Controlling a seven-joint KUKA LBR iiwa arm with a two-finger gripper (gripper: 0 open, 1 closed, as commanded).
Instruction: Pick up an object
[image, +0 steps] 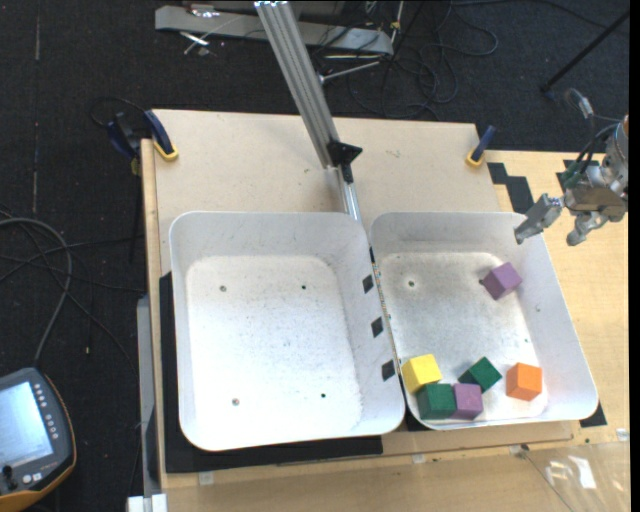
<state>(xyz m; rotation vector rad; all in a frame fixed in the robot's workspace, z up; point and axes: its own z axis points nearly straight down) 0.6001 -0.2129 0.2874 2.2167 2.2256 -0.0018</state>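
1. The gripper (560, 222) hangs over the right bin's (560, 300) far right edge, fingers spread wide, holding nothing.
2. A purple block (500, 280) sits near it.
3. Yellow block (421, 371), green blocks, orange block (524, 381) lie along the near edge.

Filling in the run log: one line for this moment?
gripper: open, above right bin's far right rim, holding nothing | nearest: purple block | pick: not begun

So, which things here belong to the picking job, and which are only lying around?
Job:
gripper, open, above the right bin's far edge
purple cube
yellow cube
two green cubes
second purple cube
orange cube
right bin

Lying about:
left bin
clamps
pendant
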